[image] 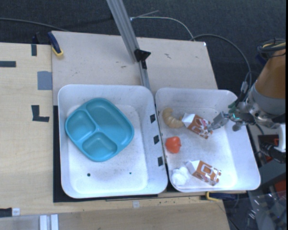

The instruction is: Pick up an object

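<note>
Objects sit in the right bin [240, 147]: a tan pastry [170, 119] at ten o'clock, an orange ball [173, 144] at nine, a white puff [180, 177] at seven, and two cartons. The left bin [69, 176] holds a blue divided plate [99, 129]. The gripper [215, 123] touches the upper carton [198, 125]; whether its fingers pinch cannot be told.

A grey arm reaches in from the right, its gripper [220, 121] low over the right bin [240, 176] and just beside a brown-and-white carton [198, 125]. A tan pastry-like piece [170, 118], an orange-red object [173, 144], a white lump [180, 176] and a second carton [205, 171] lie nearby. The left bin [105, 178] holds a blue divided plate [99, 128].
</note>
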You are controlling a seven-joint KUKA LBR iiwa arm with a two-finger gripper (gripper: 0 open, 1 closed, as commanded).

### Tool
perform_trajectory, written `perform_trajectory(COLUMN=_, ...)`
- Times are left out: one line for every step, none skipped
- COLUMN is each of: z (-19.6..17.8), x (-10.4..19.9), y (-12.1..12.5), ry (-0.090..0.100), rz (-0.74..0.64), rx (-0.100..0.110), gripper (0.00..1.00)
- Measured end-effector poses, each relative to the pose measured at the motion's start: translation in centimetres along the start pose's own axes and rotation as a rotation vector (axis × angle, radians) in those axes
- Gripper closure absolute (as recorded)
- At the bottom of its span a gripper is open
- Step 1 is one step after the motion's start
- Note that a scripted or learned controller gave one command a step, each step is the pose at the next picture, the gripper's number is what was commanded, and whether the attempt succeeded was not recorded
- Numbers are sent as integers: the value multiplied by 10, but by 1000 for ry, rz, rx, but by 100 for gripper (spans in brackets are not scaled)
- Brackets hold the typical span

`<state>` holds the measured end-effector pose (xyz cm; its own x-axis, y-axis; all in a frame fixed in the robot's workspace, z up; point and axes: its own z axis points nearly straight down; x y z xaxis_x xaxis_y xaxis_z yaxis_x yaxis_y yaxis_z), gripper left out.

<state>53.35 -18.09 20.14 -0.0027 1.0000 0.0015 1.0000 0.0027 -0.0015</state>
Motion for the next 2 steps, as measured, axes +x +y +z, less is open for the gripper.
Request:
perform_trajectory(z=-85, x=8, y=40, ry=-4, rz=-2, rx=-11, gripper=0)
perform_trajectory(z=18, x=103, y=-19, ry=3, rz=-3, rx=12, gripper=0)
